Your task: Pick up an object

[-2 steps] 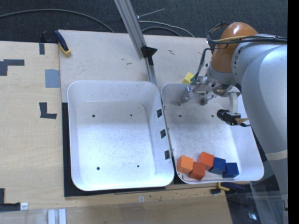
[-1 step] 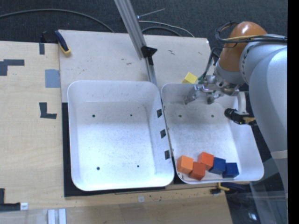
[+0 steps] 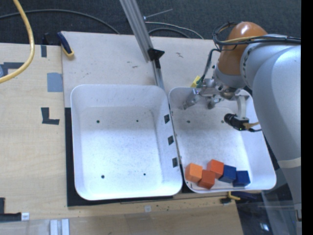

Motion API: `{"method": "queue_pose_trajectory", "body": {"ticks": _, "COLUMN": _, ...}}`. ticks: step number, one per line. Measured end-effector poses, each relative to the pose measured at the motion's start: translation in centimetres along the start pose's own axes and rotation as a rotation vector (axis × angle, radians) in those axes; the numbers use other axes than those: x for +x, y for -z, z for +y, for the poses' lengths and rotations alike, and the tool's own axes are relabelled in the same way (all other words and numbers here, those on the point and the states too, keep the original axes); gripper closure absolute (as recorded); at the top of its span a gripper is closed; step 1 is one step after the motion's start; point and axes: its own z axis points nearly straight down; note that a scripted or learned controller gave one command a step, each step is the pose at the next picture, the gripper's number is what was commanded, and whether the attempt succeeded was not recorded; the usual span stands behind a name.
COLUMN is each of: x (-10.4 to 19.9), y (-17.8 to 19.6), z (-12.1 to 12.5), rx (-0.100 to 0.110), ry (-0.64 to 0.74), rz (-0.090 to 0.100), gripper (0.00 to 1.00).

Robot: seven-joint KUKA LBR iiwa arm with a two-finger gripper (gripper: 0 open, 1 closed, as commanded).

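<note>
Several small blocks lie bunched in the near corner of the right bin (image 3: 254,151): an orange block (image 3: 194,171), two darker orange ones (image 3: 215,167) (image 3: 207,179), and two blue blocks (image 3: 228,173) (image 3: 241,178). My gripper (image 3: 199,103) hangs over the far end of the same bin, well away from the blocks. Its two fingers stand apart, open, with nothing between them.
The left bin (image 3: 78,131) sits beside the right one, and their rims meet in the middle. A slanted metal rail (image 3: 139,28) runs down to the junction of the bins. The grey arm (image 3: 274,82) covers the right side. Cables lie on the floor behind the bench.
</note>
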Motion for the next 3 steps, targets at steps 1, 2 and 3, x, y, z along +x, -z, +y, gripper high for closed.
{"method": "queue_pose_trajectory", "body": {"ticks": 1, "x": -1.56, "y": -0.02, "z": -0.04, "rx": 0.000, "ry": -0.003, "rz": 0.001, "gripper": 0.00}}
{"method": "queue_pose_trajectory", "body": {"ticks": 2, "x": -1.48, "y": -0.01, "z": -0.04, "rx": 0.000, "ry": -0.003, "rz": -0.001, "gripper": 0.00}}
{"method": "queue_pose_trajectory", "body": {"ticks": 3, "x": -2.42, "y": -0.02, "z": -0.05, "rx": 0.001, "ry": -0.003, "rz": 0.001, "gripper": 0.00}}
